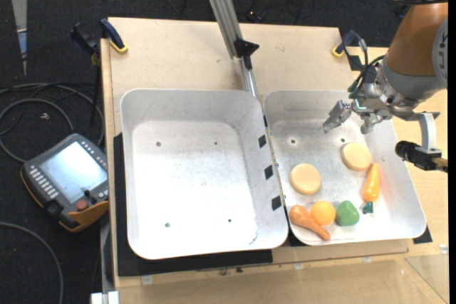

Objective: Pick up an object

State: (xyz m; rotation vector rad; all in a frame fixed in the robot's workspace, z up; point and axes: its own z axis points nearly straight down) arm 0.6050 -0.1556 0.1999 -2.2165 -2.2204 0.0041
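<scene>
White plastic right bin (399,224) held the toys; the gripper (350,115) hovered over its upper half, fingers seemingly apart and holding nothing, with the nearest pale round disc (355,156) just below it.

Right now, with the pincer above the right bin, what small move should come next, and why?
Probably lower the pincer forward onto the pale round piece just below it. Its fingers look spread and hold nothing, and that piece lies nearest, beside the carrot.
</scene>
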